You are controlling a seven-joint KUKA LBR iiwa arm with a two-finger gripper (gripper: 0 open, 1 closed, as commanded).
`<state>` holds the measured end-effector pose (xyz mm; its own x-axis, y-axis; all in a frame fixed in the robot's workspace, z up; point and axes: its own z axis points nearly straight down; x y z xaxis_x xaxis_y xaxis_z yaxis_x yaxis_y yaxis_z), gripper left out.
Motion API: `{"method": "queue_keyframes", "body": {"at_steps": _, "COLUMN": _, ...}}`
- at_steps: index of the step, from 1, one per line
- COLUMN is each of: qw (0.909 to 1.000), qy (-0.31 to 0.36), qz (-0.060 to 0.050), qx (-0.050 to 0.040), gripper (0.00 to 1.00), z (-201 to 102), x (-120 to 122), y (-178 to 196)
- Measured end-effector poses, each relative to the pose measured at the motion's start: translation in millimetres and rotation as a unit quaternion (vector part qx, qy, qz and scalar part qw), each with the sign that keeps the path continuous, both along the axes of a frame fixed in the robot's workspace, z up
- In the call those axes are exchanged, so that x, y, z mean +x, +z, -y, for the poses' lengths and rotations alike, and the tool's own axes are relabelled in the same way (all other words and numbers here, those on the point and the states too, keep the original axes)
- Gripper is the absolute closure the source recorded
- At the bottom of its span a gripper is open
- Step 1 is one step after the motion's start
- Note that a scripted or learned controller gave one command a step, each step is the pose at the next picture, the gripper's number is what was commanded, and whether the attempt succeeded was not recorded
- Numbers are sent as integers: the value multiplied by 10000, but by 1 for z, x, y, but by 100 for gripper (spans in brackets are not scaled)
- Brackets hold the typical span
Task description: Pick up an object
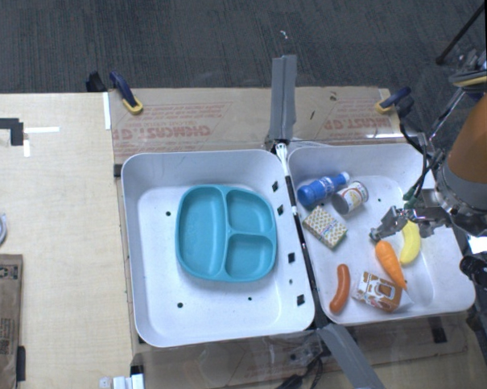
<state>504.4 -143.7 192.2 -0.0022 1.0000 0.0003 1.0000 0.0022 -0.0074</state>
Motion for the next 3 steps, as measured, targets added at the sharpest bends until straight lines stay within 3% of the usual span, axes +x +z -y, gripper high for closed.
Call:
{"method": "queue_keyframes", "body": {"at_steps": 1, "qw": 9998, "qy": 215, "qz": 12, "qx": 7, "gripper": 0, "z": 25, "x": 20, "y": -94}}
{"method": "queue_keyframes", "body": {"at_steps": 2, "qw": 9985, "qy": 553, "qz": 0, "qx": 14, "gripper": 0, "z": 10, "x": -15, "y": -105}}
{"method": "queue_keyframes", "body": {"at_steps": 3, "qw": 9985, "qy": 539, "qz": -22, "qx": 16, "gripper": 100, "z": 11, "x": -14, "y": -99}}
